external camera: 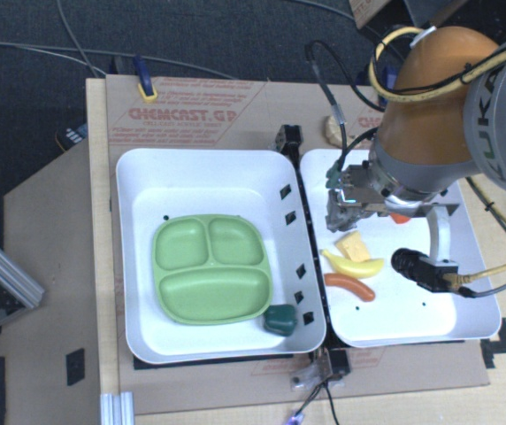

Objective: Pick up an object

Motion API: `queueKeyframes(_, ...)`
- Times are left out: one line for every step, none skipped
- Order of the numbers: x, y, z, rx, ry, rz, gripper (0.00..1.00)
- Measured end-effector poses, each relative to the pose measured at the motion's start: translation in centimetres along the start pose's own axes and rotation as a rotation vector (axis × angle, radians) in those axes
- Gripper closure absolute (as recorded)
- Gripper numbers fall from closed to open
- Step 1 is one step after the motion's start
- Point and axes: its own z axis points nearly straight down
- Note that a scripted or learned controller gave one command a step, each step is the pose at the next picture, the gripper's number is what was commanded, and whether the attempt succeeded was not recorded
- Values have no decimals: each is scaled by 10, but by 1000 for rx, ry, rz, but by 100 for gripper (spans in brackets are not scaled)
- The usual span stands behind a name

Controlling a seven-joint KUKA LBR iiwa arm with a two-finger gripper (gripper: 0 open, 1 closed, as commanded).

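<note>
Two shallow white bins are sitting side by side on the worktop (pixel 191 127). The left bin (pixel 138 237) is holding a green divided plate (pixel 210 268), and a small dark green block (pixel 280 319) is lying just beside the plate's near right corner. The arm is reaching in from the right and hanging over the right bin (pixel 412 326), with its claw (pixel 340 212) hovering near that bin's left wall. Whether the claw is spread or pressed together cannot be told from this angle. Just below the claw, a pale yellow wedge (pixel 352 243) is lying on the bin floor, touching a yellow banana (pixel 355 266) that is curving beneath it. A reddish-orange sausage (pixel 350 287) is resting just beside the banana, on its near side. A small orange-red piece (pixel 401 219) is peeking out from under the wrist, too hidden to identify.
</note>
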Motion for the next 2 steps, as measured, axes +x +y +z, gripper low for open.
queueKeyframes(57, -1, 8, 1, 0, -1, 100)
queueKeyframes(54, -1, 7, 0, -2, 5, 0)
